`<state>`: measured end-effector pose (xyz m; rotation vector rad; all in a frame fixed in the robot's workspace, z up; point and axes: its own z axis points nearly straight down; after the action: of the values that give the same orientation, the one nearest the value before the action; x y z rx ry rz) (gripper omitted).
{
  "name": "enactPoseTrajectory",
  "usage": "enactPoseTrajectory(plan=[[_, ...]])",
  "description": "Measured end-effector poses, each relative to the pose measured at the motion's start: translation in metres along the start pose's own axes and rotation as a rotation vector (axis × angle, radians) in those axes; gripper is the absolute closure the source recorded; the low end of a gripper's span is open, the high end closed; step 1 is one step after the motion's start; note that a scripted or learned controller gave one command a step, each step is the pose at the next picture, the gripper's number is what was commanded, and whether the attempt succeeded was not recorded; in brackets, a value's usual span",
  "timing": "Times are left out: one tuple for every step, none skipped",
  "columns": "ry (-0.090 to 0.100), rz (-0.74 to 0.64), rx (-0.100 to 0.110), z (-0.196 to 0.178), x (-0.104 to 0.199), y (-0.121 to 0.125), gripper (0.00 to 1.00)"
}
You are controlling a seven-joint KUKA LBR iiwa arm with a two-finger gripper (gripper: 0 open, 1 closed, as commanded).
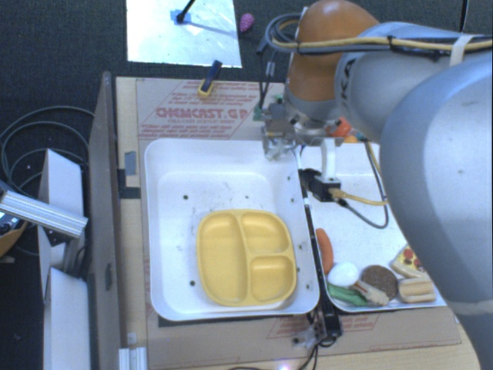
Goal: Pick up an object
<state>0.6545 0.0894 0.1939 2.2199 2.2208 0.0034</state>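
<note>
The arm [400, 91] crosses the frame's upper right, hanging its pincer [277, 146] over the left bin's [166, 206] far rim, seemingly between attempts. The yellow divided tray [246, 257] lies lower centre; food toys [370, 280] crowd lower right. Its grip state: cannot tell.

The scene is seen from one camera set high above the counter [192, 102]. It is pointed down at a slant. Both white bins are seen, the left bin [177, 183] whole and the right bin [362, 237] partly behind the big grey arm [416, 106], which is nearest the camera.
</note>
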Motion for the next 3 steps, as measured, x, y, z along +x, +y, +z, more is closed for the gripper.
enactPoseTrajectory(plan=[[-0.001, 0.003, -0.002, -0.046, -0.059, -0.015, 1.00], [0.000, -0.005, 0.005, 0.013, -0.034, -0.018, 1.00], [-0.001, -0.001, 0.003, 0.010, -0.045, -0.025, 1.00]])
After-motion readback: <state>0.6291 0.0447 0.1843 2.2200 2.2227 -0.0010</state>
